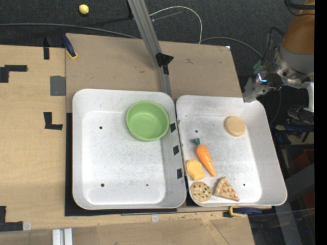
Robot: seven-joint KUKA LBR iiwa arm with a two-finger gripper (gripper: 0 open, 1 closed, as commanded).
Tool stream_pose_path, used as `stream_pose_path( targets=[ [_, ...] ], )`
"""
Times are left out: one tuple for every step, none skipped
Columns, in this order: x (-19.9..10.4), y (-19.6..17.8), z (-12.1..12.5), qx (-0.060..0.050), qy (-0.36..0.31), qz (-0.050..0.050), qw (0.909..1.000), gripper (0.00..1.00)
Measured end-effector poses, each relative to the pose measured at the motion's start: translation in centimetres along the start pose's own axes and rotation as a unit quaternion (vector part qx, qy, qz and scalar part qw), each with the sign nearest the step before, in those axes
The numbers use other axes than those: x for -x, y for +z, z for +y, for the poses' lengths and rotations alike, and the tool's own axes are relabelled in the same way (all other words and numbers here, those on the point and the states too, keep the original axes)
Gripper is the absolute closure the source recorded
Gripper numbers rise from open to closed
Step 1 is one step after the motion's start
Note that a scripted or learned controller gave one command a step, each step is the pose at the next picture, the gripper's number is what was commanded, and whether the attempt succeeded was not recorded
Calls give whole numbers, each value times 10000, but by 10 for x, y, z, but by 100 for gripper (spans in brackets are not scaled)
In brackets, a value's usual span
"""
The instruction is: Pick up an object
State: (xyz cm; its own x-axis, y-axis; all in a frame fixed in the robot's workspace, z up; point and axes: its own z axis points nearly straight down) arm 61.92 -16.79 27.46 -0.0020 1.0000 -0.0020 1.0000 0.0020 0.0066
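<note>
On the far left lies the bare wooden bench [30, 137] with some dark tape marks. Next comes the left bin [87, 188], and in its upper right part stands a green bowl [147, 120], upright and apart from the walls. A grey metal rail [148, 29] runs down from the top and ends just where the two bins meet.

The right bin [265, 182] holds the small things. Near its front left corner a yellow piece [194, 169] lies just beside a carrot [204, 158], which points toward the front right. Below them, a round cookie [200, 191] and a pizza slice [225, 189] lie side by side near the front wall. A round beige piece [235, 126] lies alone in the back part, well apart from the others.

At the far right the gripper [254, 88] hangs over the back right corner of the right bin, above the rim, and it holds nothing. Whether it is wide or narrow, I cannot tell.

I judge that the task is at its beginning: the approach. The next move calls for going down over one object; the beige piece is nearest and has free space around it.
</note>
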Motion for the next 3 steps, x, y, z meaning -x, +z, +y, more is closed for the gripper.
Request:
stream_pose_path(
  targets=[
    [0,-18,1,-27,4,9,10000,100],
    [-50,3,0,-44,-17,14,10000,100],
    [-99,20,12,-49,-21,16,10000,100]
  ],
)
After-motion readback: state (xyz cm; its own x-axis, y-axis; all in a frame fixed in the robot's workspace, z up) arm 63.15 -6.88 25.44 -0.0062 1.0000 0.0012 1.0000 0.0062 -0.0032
